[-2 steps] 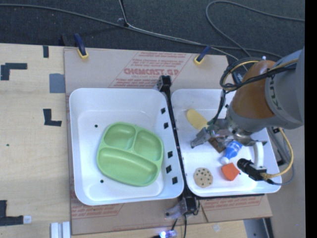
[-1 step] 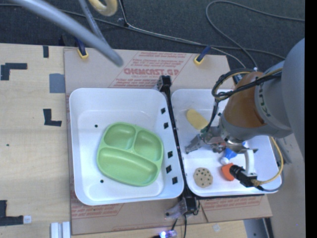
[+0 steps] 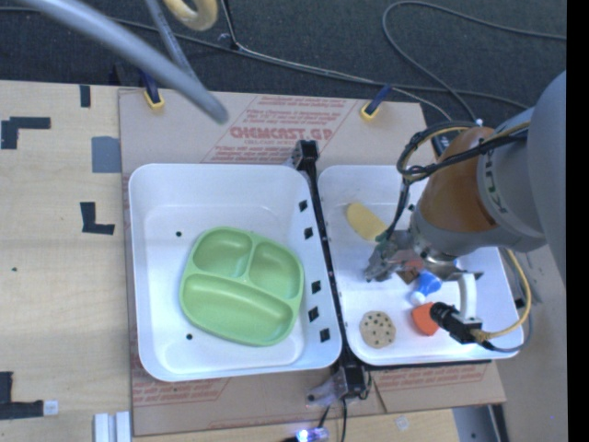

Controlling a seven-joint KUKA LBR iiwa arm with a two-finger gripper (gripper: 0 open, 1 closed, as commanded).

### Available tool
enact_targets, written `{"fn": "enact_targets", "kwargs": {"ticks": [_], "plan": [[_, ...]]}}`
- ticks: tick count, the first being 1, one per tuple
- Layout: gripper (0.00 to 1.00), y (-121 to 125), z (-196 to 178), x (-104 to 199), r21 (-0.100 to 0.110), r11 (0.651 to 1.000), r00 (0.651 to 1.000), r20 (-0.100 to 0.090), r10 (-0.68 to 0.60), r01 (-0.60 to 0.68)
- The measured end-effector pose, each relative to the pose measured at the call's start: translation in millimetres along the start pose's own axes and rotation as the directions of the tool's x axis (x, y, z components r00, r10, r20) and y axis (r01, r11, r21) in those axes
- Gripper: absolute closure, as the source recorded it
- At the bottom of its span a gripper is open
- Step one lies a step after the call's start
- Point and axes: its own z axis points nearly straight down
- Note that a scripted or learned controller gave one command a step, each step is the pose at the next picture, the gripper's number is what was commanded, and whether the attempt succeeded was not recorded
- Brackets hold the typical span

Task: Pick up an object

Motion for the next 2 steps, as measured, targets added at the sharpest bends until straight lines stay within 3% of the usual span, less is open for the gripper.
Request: {"fn": "enact_targets", "kwargs": {"ticks": [2], "plan": [[1.00,3.4,-96.4,18.6,-0.001,1.000,1.000,-0.002,-0.002,0.002]]}}
